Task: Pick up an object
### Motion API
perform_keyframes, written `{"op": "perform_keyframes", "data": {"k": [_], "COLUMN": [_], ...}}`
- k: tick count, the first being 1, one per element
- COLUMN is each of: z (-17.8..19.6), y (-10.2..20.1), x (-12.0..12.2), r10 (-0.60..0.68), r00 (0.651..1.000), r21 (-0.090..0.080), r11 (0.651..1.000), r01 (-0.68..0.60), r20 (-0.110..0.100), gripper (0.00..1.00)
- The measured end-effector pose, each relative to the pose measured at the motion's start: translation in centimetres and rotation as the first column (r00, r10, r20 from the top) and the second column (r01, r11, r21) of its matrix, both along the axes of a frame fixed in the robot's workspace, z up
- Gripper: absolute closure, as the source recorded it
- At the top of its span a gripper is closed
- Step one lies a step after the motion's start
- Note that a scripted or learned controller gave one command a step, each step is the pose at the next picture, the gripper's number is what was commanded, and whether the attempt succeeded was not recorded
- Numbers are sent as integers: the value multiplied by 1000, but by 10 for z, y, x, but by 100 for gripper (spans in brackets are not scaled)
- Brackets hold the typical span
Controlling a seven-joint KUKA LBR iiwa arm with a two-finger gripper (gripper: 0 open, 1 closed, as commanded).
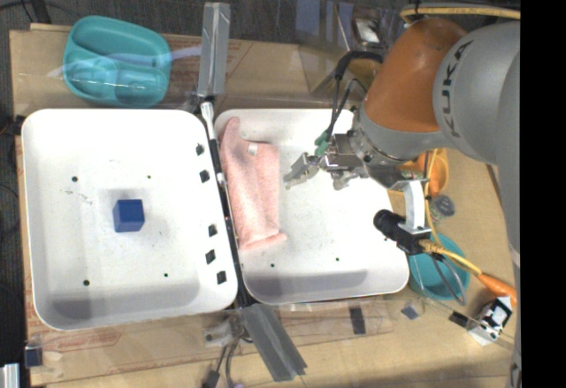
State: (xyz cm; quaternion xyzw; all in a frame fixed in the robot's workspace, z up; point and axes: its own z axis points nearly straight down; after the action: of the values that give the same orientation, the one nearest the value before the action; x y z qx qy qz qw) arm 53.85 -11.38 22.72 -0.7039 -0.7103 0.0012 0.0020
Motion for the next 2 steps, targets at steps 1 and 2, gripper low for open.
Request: {"op": "perform_keyframes", "data": {"k": [1, 2], "z": [-131, -135], "y": [-8, 14], "x": [23, 62], "r10": [67, 61], "r00": [998, 998], "r21": [-1, -1], "r11": [998, 998], "r01": [-67, -61], "r20": [1, 2], "gripper": [0, 0]}}
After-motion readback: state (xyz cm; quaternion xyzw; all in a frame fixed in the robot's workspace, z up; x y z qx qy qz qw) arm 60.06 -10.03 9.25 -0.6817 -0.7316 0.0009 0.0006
